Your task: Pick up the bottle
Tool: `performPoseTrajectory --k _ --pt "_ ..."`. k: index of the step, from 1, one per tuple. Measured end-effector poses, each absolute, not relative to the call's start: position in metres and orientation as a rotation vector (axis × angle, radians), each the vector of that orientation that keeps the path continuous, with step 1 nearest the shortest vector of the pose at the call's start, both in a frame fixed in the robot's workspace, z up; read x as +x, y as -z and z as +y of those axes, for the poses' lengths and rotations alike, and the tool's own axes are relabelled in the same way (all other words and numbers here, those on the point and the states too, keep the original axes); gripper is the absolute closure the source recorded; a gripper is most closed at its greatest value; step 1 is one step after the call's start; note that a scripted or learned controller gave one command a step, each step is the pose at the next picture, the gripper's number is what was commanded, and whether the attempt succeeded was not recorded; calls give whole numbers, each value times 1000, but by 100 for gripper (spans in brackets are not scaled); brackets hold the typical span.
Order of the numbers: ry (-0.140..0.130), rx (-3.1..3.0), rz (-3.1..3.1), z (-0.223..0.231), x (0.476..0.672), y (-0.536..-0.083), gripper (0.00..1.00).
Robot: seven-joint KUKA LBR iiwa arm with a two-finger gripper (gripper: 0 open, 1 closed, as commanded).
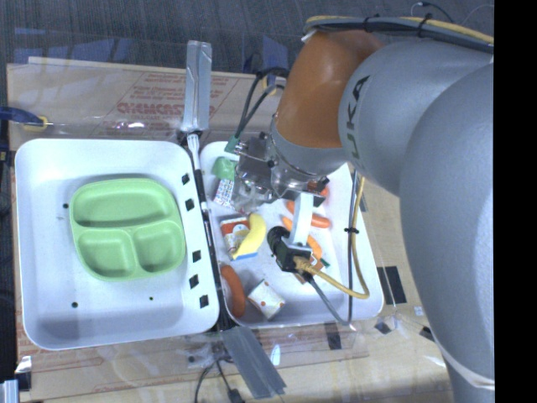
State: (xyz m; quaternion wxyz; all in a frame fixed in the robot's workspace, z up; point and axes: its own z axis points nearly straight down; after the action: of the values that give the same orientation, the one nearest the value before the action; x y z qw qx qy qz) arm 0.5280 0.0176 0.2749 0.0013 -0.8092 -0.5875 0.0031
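I see the bottle (225,175) lying at the far left corner of the right bin (361,305), with the jaws (252,187) just beside it; I cannot tell whether they are apart. Crowding risks grabbing the banana (250,238) instead.

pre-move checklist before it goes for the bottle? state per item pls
1. Bottle located: cannot tell; a green and white item lies at the right bin's far left corner, partly under the arm.
2. Gripper over the right bin: ok.
3. Anything held: cannot tell; the wrist hides the tips.
4. Clutter nearby: not ok; banana, carrot, sausage and small carton crowd the bin.
5. Green divided plate in the left bin, apart from the arm: ok.
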Motion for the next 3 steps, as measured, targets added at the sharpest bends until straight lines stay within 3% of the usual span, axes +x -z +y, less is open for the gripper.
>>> performPoseTrajectory --k 1,2,3 --pt "-16 -2775 -1461 -4 488 -227 100" --pt "-12 -2869 -1274 37 536 -246 100" --pt "-13 -3032 -814 13 564 -240 100"
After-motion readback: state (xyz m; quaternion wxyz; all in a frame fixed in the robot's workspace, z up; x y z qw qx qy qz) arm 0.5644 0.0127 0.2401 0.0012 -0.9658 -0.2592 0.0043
